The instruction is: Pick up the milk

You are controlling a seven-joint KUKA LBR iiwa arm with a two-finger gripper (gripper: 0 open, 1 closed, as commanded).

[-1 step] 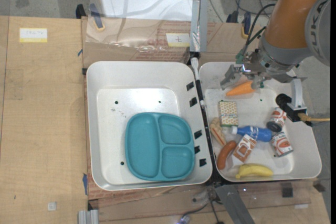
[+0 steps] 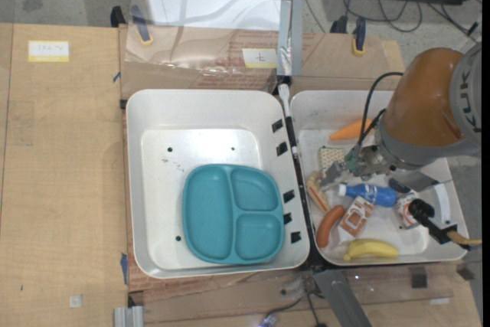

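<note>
The gripper [image 2: 344,171] hangs low in the right bin [image 2: 452,241]. The milk [image 2: 356,217] lies just below, untouched. Whether its fingers are parted, I cannot tell.

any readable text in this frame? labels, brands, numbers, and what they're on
"T" or "+": a single dark mark on the small white tag on the brown cardboard behind the bins; I cannot tell which.
Pale yellow sticker on the wooden bench top, far left: print too small to read.
Small red and white carton in the right white bin: printing blurred, unreadable.
Grey arm link at the right edge: dark letters cut off, not legible.
</note>
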